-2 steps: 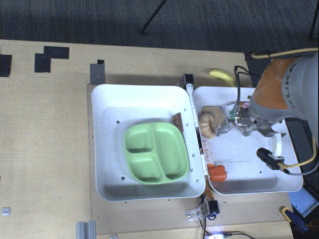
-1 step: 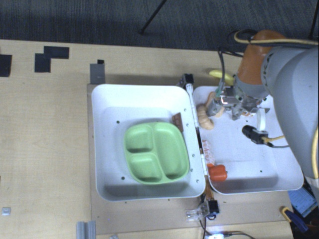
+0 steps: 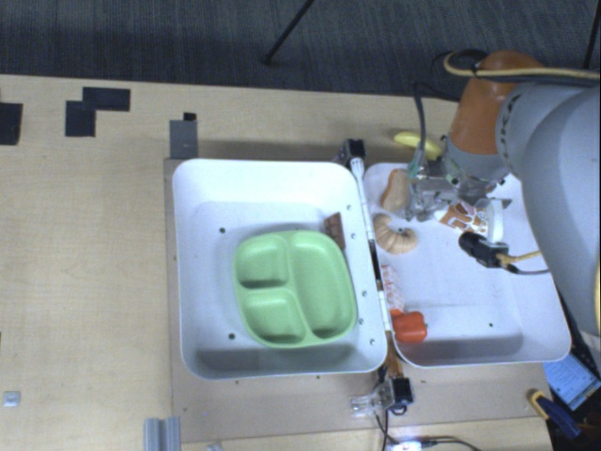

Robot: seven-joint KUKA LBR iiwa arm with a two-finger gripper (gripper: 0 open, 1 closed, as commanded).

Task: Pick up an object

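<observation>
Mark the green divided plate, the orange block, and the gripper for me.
green divided plate (image 3: 294,287), camera view, central ridge between its compartments.
orange block (image 3: 409,326), camera view, top face.
gripper (image 3: 424,205), camera view, its lower end above the right bin.

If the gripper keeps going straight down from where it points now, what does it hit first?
Probably the tan object at the right bin's far left corner, or bare floor beside it; the gripper hangs right over there, depth unclear.
</observation>
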